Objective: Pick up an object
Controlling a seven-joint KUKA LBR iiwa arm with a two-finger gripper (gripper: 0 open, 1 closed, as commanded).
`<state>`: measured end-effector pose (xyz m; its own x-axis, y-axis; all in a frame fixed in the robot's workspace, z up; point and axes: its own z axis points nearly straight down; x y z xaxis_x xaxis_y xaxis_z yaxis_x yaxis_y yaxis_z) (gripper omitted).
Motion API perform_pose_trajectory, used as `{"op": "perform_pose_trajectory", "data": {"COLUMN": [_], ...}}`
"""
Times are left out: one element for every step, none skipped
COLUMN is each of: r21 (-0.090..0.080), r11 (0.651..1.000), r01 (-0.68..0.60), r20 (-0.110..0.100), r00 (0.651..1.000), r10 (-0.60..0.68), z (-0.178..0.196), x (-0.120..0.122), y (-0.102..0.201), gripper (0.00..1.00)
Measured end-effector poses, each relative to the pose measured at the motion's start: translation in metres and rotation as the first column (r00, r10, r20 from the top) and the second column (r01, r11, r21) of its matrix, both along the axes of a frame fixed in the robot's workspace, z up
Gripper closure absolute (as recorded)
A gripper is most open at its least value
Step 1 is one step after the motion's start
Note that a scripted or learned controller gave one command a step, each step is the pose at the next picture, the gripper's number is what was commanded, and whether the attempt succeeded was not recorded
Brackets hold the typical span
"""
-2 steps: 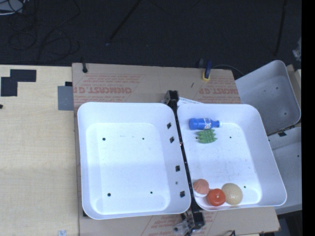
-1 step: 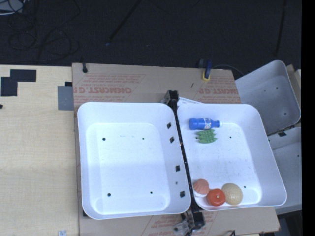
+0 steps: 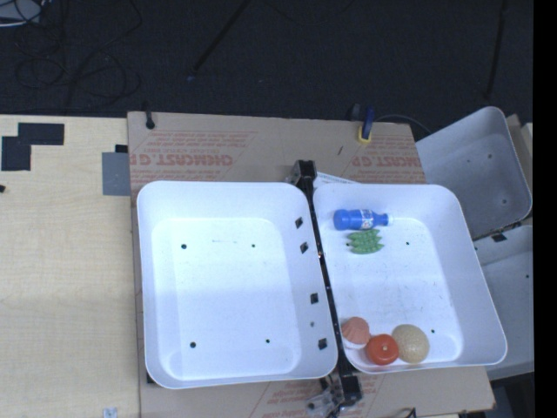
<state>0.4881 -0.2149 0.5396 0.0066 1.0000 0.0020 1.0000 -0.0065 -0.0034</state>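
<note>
The right bin (image 3: 452,233) holds a blue bottle (image 3: 359,219) lying on its side near the far wall. Just in front of it lies a small green leafy item (image 3: 365,242). In the near left corner of that bin sit a pinkish round item (image 3: 355,330), a red tomato-like ball (image 3: 381,349) and a tan round item (image 3: 411,342), packed close together.
The left bin (image 3: 157,233) stands beside the right one, with a black clamp strip (image 3: 315,268) between them. Both rest on a cardboard sheet (image 3: 226,151) over the wooden bench. A grey plate (image 3: 479,164) leans at the right.
</note>
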Motion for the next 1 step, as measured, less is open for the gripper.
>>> {"op": "perform_pose_trajectory", "data": {"r21": [-0.002], "r11": [1.000], "r01": [-0.006], "r20": [0.001], "r00": [1.000], "r10": [0.006], "z": [-0.0020], "x": [0.0068], "y": [0.0009], "gripper": [0.00]}}
